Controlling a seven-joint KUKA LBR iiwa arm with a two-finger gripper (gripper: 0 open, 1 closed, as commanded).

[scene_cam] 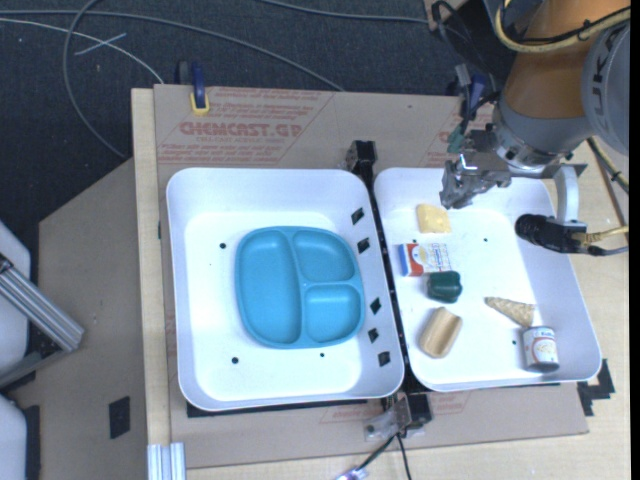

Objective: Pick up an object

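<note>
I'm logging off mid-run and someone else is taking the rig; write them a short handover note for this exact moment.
Gripper: over the far end of the right bin, just above the pale yellow block; nothing seen between its fingers.
Right bin things: yellow block, small carton, dark green piece, tan roll, wedge, small can.
Left bin: blue divided tray.
Done: no object lifted yet.
Left: grasp and lift one; the yellow block looks nearest.

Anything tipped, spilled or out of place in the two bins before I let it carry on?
Nothing stands out. The blue plate lies flat in the left bin. The small items lie loose and apart in the right bin, the small can near its front corner. The gripper is above the yellow piece.
</note>
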